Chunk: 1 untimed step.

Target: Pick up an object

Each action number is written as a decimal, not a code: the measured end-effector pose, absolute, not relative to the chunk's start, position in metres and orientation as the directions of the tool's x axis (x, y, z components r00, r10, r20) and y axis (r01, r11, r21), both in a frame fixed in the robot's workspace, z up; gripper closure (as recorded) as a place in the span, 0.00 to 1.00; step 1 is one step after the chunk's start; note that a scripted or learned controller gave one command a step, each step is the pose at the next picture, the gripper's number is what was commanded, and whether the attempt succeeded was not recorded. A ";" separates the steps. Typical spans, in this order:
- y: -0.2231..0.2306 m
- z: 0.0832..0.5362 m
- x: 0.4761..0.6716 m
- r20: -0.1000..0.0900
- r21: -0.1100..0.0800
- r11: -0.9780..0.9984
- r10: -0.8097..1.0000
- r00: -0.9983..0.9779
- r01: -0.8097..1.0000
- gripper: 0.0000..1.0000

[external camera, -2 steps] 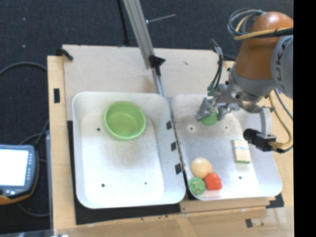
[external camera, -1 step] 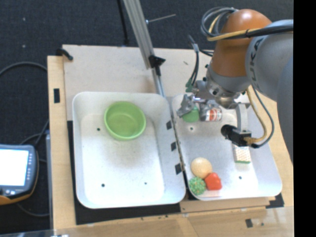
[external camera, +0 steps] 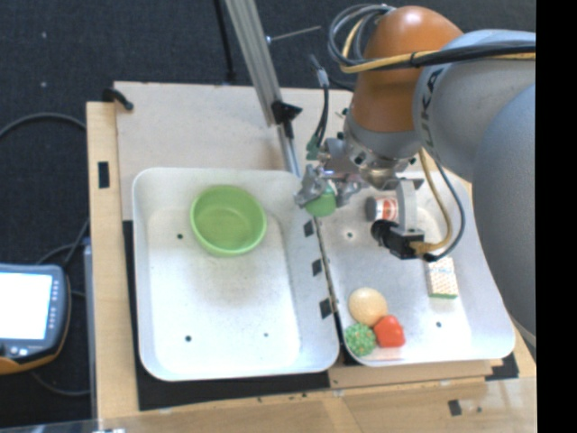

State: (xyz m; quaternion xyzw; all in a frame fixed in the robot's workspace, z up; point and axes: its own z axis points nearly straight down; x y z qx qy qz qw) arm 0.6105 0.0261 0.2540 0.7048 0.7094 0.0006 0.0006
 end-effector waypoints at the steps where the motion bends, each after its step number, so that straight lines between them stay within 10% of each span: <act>1: 0.070 0.259 0.633 0.001 0.002 0.007 1.000 -0.007 1.000 1.00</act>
